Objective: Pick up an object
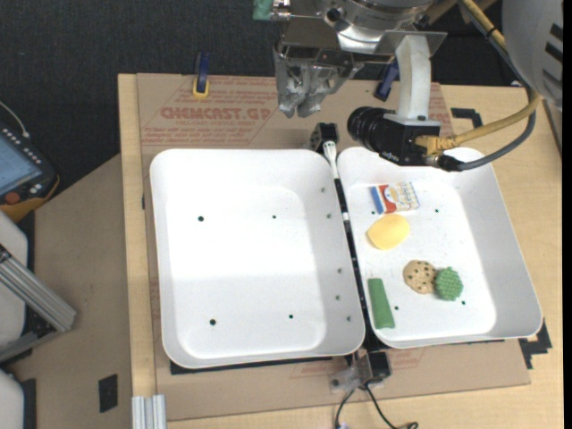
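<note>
Yellow target: lemon-like piece (389, 233), centre-right of frame, lying free.
Gripper (302, 96): top centre; finger state, cannot tell.
Approach: descend centred over it.

Glossy smooth white plastic bins (179, 266)

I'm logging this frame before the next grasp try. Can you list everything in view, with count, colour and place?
Bins: 2, white, side by side on the bench.
Small packet: 1, white with red and blue, right bin, far end.
Yellow piece: 1, yellow, right bin, middle.
Cookie: 1, tan, right bin, beside the green lump.
Green lump: 1, green, right bin, near side.
Green bar: 1, green, right bin, near-left corner.
Gripper: 1, grey, above the bench beyond the bins.
</note>
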`<state>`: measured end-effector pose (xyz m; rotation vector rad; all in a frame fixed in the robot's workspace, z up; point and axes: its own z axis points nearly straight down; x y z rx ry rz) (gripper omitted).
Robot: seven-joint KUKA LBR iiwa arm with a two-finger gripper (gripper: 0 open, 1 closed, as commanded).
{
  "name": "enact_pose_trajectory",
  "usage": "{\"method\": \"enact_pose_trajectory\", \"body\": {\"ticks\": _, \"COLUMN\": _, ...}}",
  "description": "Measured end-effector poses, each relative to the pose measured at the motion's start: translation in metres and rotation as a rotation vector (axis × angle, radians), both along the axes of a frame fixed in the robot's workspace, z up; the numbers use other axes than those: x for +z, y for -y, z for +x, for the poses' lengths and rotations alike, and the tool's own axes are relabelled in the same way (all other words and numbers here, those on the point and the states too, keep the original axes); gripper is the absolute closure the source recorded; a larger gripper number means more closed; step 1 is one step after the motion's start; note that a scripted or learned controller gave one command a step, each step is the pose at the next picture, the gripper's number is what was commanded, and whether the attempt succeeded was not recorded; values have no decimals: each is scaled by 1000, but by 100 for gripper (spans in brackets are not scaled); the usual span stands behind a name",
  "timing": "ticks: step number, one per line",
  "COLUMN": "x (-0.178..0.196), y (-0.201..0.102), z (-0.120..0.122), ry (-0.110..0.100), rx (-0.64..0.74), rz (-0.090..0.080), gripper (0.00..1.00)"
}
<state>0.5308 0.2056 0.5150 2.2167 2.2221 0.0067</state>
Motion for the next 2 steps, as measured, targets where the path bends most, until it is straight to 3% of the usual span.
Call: {"method": "enact_pose_trajectory", "body": {"ticks": 2, "x": 21, "y": -1, "z": 1, "ry": 6, "rx": 2, "rz": 2, "gripper": 100}}
